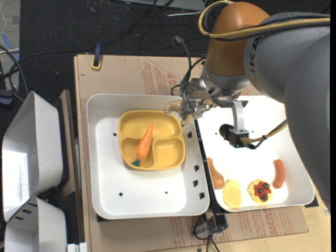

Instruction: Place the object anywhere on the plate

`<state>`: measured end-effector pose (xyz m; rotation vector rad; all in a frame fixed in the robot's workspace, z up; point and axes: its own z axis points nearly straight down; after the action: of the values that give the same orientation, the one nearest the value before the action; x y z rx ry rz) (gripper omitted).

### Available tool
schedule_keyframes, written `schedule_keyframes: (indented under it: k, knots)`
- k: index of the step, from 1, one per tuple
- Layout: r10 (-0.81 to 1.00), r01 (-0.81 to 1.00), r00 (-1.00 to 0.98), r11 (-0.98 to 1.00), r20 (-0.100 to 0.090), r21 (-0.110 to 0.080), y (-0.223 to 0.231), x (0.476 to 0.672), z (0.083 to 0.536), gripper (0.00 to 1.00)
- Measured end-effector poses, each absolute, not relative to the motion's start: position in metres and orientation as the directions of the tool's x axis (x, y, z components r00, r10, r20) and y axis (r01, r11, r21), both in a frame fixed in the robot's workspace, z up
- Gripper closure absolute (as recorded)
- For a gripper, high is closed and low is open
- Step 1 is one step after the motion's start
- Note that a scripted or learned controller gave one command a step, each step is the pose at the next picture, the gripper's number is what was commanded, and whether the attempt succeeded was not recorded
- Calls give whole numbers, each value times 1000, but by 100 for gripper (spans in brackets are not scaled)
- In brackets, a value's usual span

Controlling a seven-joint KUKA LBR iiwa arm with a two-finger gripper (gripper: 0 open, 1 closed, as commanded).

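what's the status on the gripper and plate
Gripper over plate's top right rim, pale item at its tip, grip unclear. Carrot lies on plate. Four toy foods in right bin.

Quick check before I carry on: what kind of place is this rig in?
Most likely a robotics lab test bench, not a kitchen: two shallow white plastic bins sit on a brown cardboard sheet, loose black cables trail behind, and the food, like the orange toy carrot, is plastic.
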<state>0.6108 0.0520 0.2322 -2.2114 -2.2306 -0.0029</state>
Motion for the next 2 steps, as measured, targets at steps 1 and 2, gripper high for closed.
schedule_keyframes:
  k: [1,2]
  knots:
    - [1000,1000,-8,8,1,-3,113,593,230,100]
    - [1000,1000,-7,7,1,-3,143,583,231,100]
